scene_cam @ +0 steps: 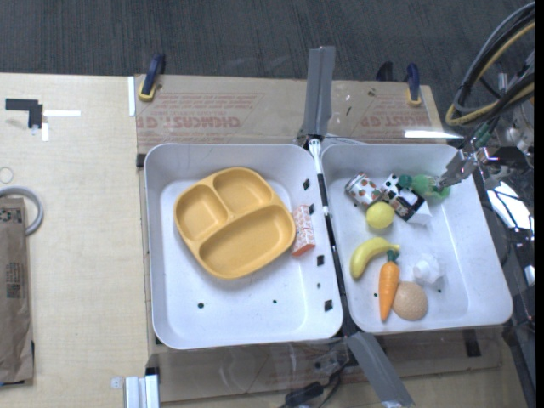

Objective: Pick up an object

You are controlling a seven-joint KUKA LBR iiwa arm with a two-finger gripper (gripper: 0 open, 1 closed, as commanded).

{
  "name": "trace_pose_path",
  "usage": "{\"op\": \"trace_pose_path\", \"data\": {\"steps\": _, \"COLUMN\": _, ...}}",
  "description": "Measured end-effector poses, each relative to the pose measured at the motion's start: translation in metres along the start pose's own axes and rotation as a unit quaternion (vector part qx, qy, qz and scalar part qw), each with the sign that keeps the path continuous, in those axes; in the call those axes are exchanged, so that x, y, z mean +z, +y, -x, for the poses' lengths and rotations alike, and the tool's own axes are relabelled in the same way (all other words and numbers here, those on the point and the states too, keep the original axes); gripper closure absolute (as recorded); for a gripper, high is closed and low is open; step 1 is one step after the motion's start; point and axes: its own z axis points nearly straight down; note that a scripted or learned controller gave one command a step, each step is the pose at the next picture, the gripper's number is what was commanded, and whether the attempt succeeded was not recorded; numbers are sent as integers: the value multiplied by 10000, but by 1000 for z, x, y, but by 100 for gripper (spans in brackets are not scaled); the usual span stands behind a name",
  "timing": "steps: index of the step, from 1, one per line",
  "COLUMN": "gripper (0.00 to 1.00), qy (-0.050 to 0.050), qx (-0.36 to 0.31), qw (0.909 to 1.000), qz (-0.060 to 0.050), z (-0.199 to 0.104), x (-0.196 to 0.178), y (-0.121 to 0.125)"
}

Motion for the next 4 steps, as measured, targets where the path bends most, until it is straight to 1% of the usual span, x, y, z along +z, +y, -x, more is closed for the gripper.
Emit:
{"op": "trace_pose_path", "data": {"steps": 1, "gripper": 0, "qy": 0, "qx": -1803, "qw": 9836, "qz": 8, "z": -54, "x": 117, "y": -8}}
{"op": "trace_pose_path", "data": {"steps": 2, "gripper": 0, "qy": -67, "qx": -2600, "qw": 9655, "qz": 124, "z": -46, "x": 161, "y": 70}}
{"op": "trace_pose_path", "data": {"steps": 3, "gripper": 100, "qy": -67, "qx": -2592, "qw": 9657, "qz": 136, "z": -45, "x": 149, "y": 71}}
{"op": "trace_pose_path", "data": {"steps": 4, "gripper": 100, "qy": -11, "qx": -2636, "qw": 9646, "qz": 20, "z": 11, "x": 140, "y": 22}}
